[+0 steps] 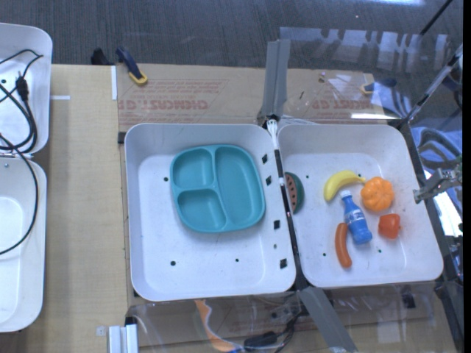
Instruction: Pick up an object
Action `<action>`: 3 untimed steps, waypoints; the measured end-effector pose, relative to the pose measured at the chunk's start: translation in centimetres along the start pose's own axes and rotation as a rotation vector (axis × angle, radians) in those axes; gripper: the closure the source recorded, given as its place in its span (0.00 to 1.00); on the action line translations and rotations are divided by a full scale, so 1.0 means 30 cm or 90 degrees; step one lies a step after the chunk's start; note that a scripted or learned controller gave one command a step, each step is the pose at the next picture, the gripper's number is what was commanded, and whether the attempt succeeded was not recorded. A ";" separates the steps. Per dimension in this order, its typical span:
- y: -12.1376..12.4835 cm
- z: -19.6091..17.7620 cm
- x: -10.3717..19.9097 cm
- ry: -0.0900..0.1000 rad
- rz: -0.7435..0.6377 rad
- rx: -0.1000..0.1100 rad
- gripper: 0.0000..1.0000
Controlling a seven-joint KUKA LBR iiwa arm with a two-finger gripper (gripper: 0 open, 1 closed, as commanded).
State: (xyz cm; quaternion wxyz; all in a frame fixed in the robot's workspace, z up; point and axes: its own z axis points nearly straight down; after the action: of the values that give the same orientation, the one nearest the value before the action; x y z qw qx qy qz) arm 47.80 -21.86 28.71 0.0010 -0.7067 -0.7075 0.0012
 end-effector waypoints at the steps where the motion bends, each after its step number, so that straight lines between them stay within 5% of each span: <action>1: 0.003 -0.027 0.000 0.000 -0.002 0.001 1.00; 2: 0.000 0.124 0.044 0.000 0.001 0.000 1.00; 3: 0.001 -0.020 -0.012 -0.001 0.001 -0.001 1.00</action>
State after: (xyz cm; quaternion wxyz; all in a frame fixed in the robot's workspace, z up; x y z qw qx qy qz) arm 47.83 -22.23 29.31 -0.0002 -0.7071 -0.7071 0.0009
